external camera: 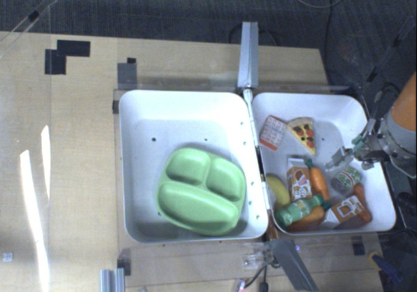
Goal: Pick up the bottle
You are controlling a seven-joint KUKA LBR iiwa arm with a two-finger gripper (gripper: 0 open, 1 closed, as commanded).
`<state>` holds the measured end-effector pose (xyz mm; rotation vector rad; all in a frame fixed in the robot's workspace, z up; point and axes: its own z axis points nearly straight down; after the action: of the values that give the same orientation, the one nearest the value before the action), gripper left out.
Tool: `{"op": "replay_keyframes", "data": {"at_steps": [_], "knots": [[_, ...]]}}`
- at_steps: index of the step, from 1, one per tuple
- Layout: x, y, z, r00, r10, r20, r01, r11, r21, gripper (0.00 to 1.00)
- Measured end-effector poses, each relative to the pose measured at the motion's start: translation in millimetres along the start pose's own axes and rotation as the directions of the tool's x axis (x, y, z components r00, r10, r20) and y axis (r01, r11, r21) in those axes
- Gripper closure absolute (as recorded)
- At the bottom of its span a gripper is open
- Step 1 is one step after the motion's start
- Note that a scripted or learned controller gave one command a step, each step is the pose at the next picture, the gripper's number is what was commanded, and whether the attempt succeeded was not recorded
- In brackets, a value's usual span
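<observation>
The bottle (pixel 300 208) is green with a printed label. It lies on its side near the front wall of the right bin (pixel 339 105), wedged among other items. My gripper (pixel 355 152) hangs over the right side of that bin, just above a grey can (pixel 345 180). It is up and to the right of the bottle and apart from it. Nothing shows in its grasp.
Packed around the bottle are a yellow fruit (pixel 277 189), a small carton (pixel 298 182), a carrot (pixel 318 182), an orange piece (pixel 309 219) and another carton (pixel 348 208). A pizza slice (pixel 303 133) and a snack pack (pixel 273 132) lie further back. The left bin (pixel 140 115) holds a green divided plate (pixel 202 191).
</observation>
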<state>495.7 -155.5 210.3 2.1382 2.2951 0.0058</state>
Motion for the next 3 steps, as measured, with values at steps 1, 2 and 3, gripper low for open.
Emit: {"op": "replay_keyframes", "data": {"at_steps": [1,2,3], "knots": [[-17.9,-3.3,87.2,1.0,-0.029,0.01,0.029,0.999,-0.018,0.0],[19.0,12.4,99.7,0.999,-0.038,0.03,0.04,0.997,-0.065,0.0],[-32.1,-9.1,-7.1,0.946,-0.324,0.001,0.324,0.946,-0.001,0.0]]}}
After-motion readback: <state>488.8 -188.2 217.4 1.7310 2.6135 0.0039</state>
